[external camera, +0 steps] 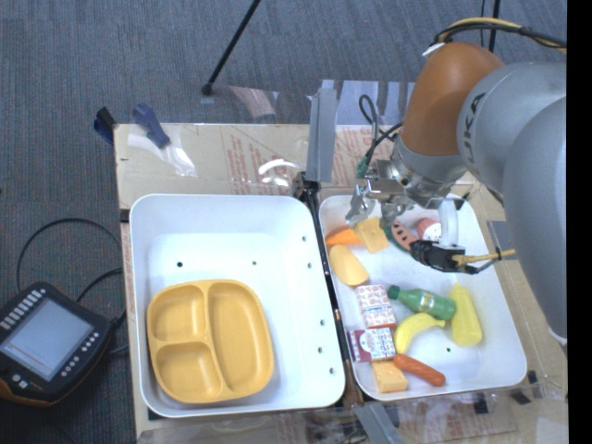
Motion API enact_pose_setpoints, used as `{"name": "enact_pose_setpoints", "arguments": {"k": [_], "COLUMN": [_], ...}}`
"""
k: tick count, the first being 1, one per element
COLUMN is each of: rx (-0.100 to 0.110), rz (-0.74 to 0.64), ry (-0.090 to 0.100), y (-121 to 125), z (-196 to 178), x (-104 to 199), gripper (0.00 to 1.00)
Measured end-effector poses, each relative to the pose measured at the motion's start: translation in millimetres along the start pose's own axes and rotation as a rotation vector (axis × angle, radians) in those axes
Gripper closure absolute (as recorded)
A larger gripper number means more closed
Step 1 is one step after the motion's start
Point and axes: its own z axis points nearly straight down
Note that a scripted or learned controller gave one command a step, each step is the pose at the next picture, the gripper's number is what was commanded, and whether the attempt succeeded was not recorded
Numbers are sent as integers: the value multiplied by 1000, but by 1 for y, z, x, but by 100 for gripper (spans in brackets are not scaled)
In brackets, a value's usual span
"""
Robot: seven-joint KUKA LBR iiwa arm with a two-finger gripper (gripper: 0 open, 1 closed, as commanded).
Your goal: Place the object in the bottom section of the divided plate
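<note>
The yellow divided plate (211,340) lies in the left white bin (231,220), toward its front left, with three sections that hold nothing. My gripper (371,211) hangs low over the back left of the right bin (490,340). Directly beneath it is a pale yellow cheese wedge (374,237); whether the wedge is gripped or just lying there is unclear. An orange piece (339,237) and a peach-coloured slice (349,265) lie just left of the wedge. The grey arm with its orange band (449,95) covers the bin's back right.
The right bin also holds a green bottle (421,301), a banana (415,329), a yellow fruit (465,317), small cartons (374,317), a carrot (422,370) and an orange block (389,376). A teach pendant (46,340) sits on the floor at left.
</note>
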Motion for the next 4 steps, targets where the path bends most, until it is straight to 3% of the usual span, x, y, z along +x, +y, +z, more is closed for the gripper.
{"name": "enact_pose_setpoints", "arguments": {"k": [1, 2, 3, 4], "rx": [1, 3, -2, 5], "rz": [-214, -244, -392, -608], "ry": [1, 2, 0, 1], "y": [-56, -105, -113, -171], "z": [-7, 1, -32, 2], "x": [8, 78, 44, 77], "gripper": [100, 100, 100, 100]}}
